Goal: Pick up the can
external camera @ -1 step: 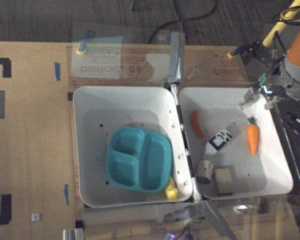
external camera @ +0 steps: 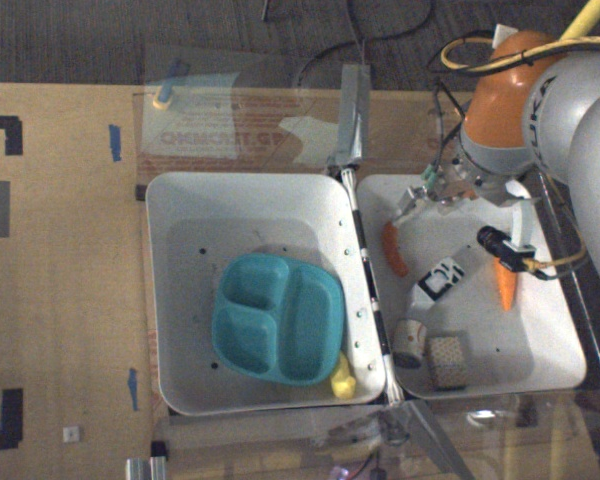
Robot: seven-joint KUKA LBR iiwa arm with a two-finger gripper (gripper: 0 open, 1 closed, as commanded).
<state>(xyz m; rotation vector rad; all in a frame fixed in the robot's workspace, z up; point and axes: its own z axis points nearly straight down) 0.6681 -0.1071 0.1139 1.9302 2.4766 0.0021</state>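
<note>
The can (external camera: 410,342) is small and pale with a dark open end. It rests in the front left corner of the right bin (external camera: 550,363), against the bin's left wall. My gripper (external camera: 416,202) hangs over the back left part of that bin, well behind the can and apart from it. Nothing shows in its grasp. The grey arm with its orange band (external camera: 508,78) comes in from the upper right.
In the right bin lie a red-orange pepper (external camera: 393,250), a black-and-white box (external camera: 440,279), an orange carrot (external camera: 506,284) and a tan block (external camera: 447,360) just right of the can. The left bin (external camera: 180,268) holds a teal divided plate (external camera: 278,318) and a yellow piece (external camera: 343,381).
</note>
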